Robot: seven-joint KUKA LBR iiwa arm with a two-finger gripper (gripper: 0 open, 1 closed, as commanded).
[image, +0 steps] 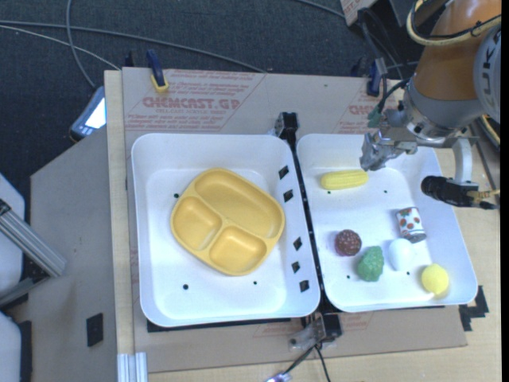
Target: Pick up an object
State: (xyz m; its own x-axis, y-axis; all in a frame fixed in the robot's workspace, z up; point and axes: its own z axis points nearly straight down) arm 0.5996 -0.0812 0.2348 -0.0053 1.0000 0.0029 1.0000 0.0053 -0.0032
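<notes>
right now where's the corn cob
The corn cob lies in the right bin near its far-left corner, just below the gripper and beyond the dark red ball.

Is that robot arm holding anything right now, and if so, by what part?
Nothing is held. The gripper hovers above the right bin, just beside the corn cob, which lies flat on the bin floor.

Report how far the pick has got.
Done: the gripper hangs over the right bin, just right of the corn cob. In hand: nothing shows between its fingers. Left: the whole pick. The cob, ball, broccoli and lemon all lie on the bin floor.
</notes>
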